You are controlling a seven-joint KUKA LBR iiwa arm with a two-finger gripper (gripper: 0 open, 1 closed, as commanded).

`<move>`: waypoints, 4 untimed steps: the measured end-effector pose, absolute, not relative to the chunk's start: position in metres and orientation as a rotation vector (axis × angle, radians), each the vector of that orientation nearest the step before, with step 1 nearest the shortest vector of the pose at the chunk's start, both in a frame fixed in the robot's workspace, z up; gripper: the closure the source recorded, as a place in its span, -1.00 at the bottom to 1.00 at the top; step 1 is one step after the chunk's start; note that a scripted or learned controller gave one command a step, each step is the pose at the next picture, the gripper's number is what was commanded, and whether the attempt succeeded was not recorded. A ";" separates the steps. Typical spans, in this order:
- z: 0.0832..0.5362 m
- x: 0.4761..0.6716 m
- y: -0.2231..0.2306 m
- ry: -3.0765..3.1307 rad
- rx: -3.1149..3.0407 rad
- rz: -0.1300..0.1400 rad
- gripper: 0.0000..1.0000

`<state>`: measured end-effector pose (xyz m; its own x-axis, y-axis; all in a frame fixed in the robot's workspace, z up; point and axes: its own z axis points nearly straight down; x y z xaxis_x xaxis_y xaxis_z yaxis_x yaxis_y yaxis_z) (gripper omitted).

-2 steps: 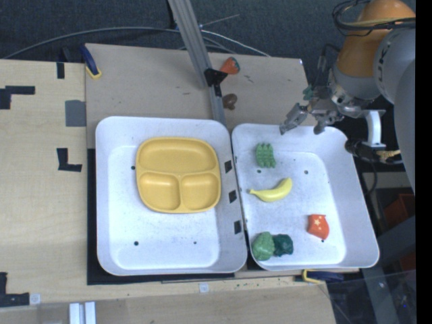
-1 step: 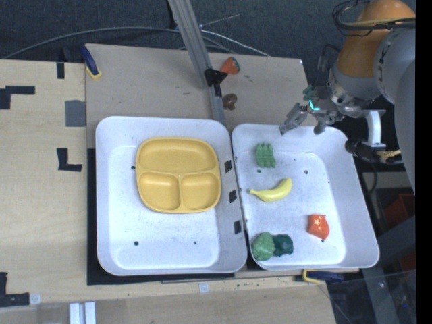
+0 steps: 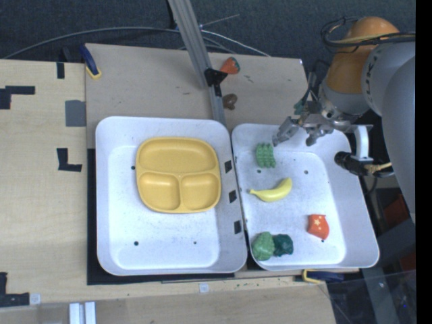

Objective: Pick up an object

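In the right bin (image 3: 351,231) lie a yellow banana (image 3: 272,191) near the middle, a green ridged block (image 3: 264,155) at the upper left, a red pepper-like piece (image 3: 318,226) at the right and a green broccoli-like lump (image 3: 271,246) at the front left. My gripper (image 3: 298,132) hangs over the bin's far rim, up and to the right of the green block. Its fingers are spread apart with nothing between them.
The left bin (image 3: 115,201) holds a yellow tray (image 3: 179,174) with three compartments. A grey pole (image 3: 192,39) slants down to the gap between the bins. A small orange piece (image 3: 231,65) and a brown piece (image 3: 230,101) lie on the bench behind the bins.
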<state>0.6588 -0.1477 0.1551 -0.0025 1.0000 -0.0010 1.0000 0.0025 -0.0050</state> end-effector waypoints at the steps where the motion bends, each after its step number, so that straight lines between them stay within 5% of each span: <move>1: 0.102 0.668 -0.148 -2.223 -2.216 0.006 -1.00; 2: 0.092 0.669 -0.148 -2.223 -2.220 0.005 -1.00; 3: 0.100 0.668 -0.147 -2.226 -2.216 0.008 1.00; 4: 0.165 0.669 -0.147 -2.228 -2.223 -0.005 1.00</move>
